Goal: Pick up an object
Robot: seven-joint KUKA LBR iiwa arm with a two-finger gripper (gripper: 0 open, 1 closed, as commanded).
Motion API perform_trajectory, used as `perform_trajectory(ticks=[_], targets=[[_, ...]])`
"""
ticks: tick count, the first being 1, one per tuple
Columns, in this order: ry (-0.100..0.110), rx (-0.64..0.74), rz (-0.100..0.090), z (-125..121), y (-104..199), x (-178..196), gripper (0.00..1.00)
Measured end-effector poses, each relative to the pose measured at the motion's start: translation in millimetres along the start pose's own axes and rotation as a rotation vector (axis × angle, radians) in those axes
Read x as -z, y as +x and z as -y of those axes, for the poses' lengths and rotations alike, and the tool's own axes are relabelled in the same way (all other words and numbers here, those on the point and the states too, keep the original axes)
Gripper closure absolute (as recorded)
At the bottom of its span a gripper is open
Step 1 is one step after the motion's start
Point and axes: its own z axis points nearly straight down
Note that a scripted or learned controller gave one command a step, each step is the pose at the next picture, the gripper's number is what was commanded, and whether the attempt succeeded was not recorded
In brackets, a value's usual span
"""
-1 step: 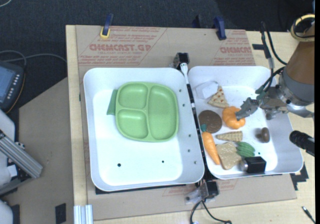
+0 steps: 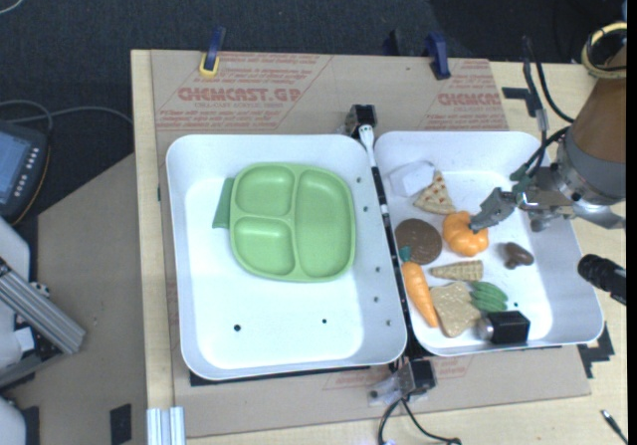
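Observation:
The right bin (image 2: pixel 557 159) holds several toy foods. An orange fruit (image 2: pixel 462 234) sits near its middle, beside a brown round cookie (image 2: pixel 418 241). A pizza slice (image 2: pixel 434 197) lies farther back, and a small brown piece (image 2: pixel 516 255) lies to the right of the orange. Along the front are a carrot (image 2: pixel 420 293), a cracker (image 2: pixel 457 272), a bread slice (image 2: pixel 454 308), a green piece (image 2: pixel 489 295) and a black block (image 2: pixel 509 328). My gripper (image 2: pixel 513 214) hovers just right of the orange, open, with its left fingertip (image 2: pixel 490 211) close to the fruit. Nothing sits between the fingers.
The left bin (image 2: pixel 199 314) carries a green divided plate (image 2: pixel 294 221). A white crumpled piece (image 2: pixel 408 176) lies at the back of the right bin. The divider ridge (image 2: pixel 381 224) runs between the bins. Cables and the arm's body (image 2: pixel 602 149) crowd the right side.

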Motion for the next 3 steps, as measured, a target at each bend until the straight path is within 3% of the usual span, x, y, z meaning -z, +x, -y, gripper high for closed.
perform_trajectory(ticks=[2,3], targets=[[0.006,-0.001,-0.002,4,-9,-107,0.0],[-0.008,-0.001,-0.001,1,-9,-136,0.0]])
